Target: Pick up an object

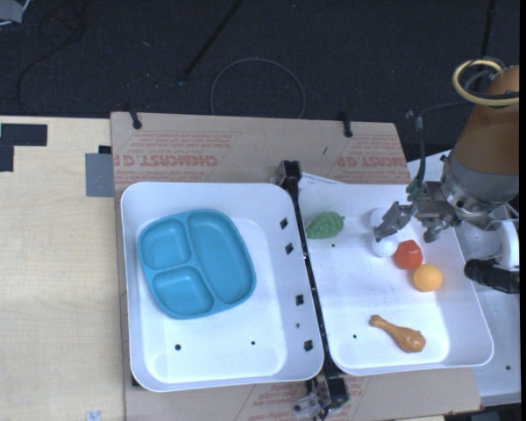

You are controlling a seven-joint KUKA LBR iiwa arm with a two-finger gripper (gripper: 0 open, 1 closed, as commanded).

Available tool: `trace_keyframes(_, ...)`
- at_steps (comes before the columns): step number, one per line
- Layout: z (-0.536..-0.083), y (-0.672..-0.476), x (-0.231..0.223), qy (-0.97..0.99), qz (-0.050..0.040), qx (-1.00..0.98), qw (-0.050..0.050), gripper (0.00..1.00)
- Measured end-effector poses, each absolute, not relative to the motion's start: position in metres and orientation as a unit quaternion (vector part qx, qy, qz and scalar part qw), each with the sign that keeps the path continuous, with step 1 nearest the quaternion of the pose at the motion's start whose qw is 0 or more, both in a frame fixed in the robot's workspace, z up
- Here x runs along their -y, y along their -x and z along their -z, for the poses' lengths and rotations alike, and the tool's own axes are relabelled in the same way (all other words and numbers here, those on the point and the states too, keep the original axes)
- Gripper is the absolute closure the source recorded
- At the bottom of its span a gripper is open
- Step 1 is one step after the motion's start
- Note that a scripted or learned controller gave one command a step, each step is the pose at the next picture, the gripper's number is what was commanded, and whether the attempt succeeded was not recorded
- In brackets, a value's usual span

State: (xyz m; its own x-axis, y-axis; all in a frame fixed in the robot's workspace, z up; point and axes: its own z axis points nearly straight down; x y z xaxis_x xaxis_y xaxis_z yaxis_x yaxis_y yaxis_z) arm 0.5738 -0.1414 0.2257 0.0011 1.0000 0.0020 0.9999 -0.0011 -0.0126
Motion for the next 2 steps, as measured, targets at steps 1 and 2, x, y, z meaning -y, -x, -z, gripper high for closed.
trace_keyframes(1,-0.231,-0.576,0.142,0.707,-0.0004,0.707,0.000,0.00)
trace_keyframes(2,-0.170,-0.582,0.138,0.707,-0.0024,0.707,0.004,0.00)
